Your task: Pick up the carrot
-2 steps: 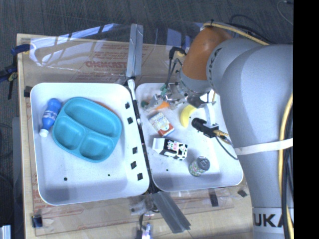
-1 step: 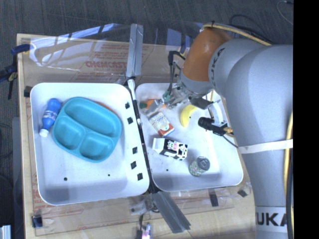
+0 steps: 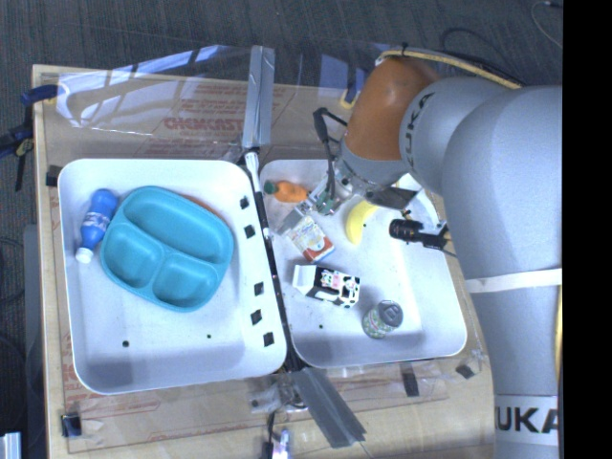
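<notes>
The carrot (image 3: 289,193) is small and orange with a green tip. It lies in the far left corner of the right bin (image 3: 435,338), close to the wall between the bins. My gripper (image 3: 325,202) reaches down from the orange-banded wrist, just right of the carrot and over a clear wrapper. The carrot lies beside the gripper on the bin floor, not in its hold.
The right bin also holds a yellow banana (image 3: 359,221), an orange and white carton (image 3: 312,241), a black and white box (image 3: 328,284) and a can (image 3: 382,319). A blue divided plate (image 3: 170,248) and a blue bottle (image 3: 96,220) lie in the left bin (image 3: 115,352).
</notes>
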You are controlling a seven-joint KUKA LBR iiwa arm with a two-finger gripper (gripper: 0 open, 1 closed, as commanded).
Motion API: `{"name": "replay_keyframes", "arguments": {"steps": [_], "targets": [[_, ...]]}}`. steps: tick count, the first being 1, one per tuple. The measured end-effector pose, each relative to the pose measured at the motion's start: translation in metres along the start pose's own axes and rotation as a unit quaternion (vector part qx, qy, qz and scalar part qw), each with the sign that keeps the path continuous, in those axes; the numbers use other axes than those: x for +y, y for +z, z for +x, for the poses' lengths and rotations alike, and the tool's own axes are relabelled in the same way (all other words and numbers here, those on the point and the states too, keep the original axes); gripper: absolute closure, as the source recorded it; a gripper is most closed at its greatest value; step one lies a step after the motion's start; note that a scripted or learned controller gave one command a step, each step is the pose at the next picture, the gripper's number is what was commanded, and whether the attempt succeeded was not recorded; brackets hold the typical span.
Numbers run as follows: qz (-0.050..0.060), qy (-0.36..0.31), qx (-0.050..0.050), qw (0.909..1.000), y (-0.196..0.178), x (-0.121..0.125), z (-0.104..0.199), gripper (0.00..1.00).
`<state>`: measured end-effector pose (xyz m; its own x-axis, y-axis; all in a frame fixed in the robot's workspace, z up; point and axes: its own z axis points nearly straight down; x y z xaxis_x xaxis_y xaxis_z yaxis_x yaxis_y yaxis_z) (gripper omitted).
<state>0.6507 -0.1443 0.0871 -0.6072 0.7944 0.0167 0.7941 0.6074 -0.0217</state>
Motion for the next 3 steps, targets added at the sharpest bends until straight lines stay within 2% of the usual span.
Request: {"name": "replay_keyframes", "arguments": {"steps": [1,2,3], "targets": [[-0.004,-0.002,-0.004,1.0000,-0.012,0.003,-0.001,1.00],[-0.011,0.083,-0.007,0.9965,-0.004,-0.003,0.052,1.00],[-0.011,0.091,-0.021,0.9956,-0.010,-0.012,0.038,0.00]]}}
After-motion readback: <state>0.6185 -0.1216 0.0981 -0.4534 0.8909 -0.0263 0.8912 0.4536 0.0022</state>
